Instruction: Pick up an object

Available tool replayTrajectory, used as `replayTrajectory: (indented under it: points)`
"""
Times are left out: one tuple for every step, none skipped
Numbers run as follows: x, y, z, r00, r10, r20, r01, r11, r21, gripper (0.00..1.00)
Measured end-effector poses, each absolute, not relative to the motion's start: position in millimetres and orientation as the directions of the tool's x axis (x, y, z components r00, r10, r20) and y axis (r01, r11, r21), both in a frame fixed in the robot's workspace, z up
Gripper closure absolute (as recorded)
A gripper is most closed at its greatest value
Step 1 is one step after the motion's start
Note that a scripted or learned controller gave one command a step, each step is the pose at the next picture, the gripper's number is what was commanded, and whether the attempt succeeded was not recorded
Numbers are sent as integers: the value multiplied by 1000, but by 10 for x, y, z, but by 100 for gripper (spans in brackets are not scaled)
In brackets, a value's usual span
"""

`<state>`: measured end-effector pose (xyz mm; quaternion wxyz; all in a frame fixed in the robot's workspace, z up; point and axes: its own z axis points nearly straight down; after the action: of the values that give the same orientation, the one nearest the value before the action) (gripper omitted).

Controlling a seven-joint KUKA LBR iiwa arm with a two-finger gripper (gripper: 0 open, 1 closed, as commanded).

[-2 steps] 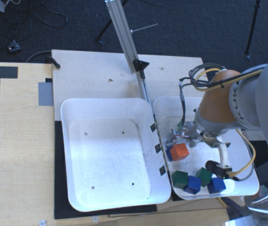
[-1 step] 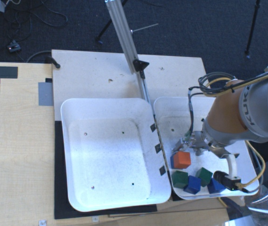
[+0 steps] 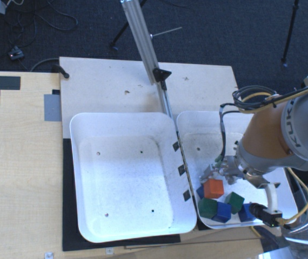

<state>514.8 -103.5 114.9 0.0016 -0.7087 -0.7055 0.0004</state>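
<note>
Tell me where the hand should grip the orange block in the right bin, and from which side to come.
Grip the orange block across its two free flat sides, coming straight down from above. It sits on top of the pile, its top face exposed, with a dark green block and blue block crowded just below it near the right bin front rim, so a side approach would likely hit neighbours.

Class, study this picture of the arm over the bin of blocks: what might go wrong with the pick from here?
1. The orange block, green blocks and blue block sit bunched together, so the end effector may nudge neighbours or catch two.
2. The cluster lies near the right bin's front wall and the divider, which may leave little room to close.
</note>
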Motion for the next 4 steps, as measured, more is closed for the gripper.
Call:
replayTrajectory:
  points:
    - [4888, -970, 912, 1, 1000, -1, 1000, -1, 7, 0]
    - [4887, -1551, 922, 4, 1000, -3, 1000, -4, 6, 0]
    - [4890, -1539, 1021, 8, 1000, -1, 1000, -8, 7, 100]
    - [4897, -1475, 933, 5, 1000, -5, 1000, -5, 7, 100]
